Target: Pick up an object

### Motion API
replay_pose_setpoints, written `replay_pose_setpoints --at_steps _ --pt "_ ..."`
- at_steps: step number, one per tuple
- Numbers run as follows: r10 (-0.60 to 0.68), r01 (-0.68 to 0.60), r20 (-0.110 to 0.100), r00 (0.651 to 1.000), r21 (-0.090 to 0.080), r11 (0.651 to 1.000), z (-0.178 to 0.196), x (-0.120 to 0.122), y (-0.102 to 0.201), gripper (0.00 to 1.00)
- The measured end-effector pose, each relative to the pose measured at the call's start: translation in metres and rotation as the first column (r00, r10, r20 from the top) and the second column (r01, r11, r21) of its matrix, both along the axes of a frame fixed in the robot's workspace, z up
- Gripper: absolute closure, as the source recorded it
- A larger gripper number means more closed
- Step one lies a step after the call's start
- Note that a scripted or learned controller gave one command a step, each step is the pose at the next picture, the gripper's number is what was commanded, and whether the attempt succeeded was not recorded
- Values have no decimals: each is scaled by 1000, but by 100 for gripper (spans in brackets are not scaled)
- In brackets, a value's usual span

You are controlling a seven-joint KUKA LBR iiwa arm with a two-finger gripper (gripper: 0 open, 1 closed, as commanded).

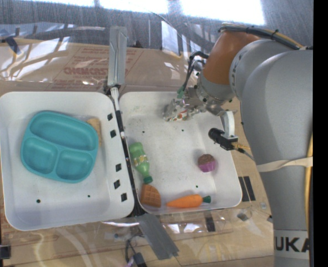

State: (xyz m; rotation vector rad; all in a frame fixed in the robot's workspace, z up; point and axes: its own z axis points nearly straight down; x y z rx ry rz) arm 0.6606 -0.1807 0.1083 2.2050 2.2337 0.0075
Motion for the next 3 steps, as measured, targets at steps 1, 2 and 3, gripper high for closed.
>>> replay_pose_setpoints --at_steps 1,2,3 --pt "4 -4 -1 1000 0 1000 10 0 0 100" --pt "7 -7 0 1000 0 1000 20 1 1 100" --pt "-5 5 1 1000 -1 1000 102 -2 29 100"
